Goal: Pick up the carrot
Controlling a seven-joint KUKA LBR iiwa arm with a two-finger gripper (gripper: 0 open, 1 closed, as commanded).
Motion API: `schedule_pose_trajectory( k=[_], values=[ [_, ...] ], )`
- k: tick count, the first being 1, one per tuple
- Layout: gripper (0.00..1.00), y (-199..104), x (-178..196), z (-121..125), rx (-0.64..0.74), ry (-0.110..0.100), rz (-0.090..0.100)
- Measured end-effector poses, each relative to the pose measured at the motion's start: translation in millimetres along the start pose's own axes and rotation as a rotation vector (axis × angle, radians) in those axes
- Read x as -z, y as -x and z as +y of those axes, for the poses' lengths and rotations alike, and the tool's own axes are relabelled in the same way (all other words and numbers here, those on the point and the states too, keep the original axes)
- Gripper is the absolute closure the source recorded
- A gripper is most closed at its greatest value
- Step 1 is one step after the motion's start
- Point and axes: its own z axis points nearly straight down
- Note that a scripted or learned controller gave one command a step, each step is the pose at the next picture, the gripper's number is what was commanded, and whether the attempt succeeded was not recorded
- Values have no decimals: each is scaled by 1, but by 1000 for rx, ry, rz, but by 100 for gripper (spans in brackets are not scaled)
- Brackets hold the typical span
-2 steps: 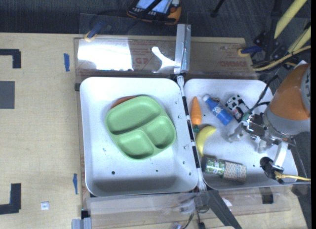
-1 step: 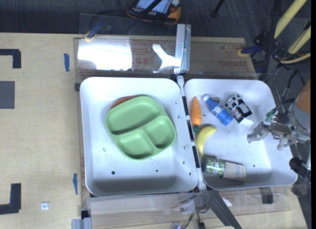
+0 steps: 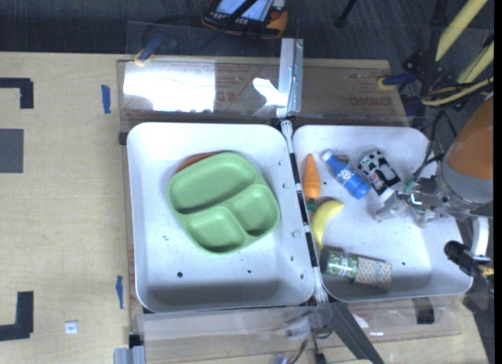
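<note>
One carrot, one lemon, one blue bottle and one can are seen mid-right, gripper state can't be told.

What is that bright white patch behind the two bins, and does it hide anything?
In the camera view, glare washes out the clear panel behind the left bin; the carrot in the right bin stays evenly lit and readable, while the gripper looks slightly soft.

No text or label is legible anywhere.
</note>
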Motion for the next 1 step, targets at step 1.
schedule_pose_trajectory(
  k=[1],
  values=[
    [0, -13, -8, 8, -29, 3, -11]
  ],
)
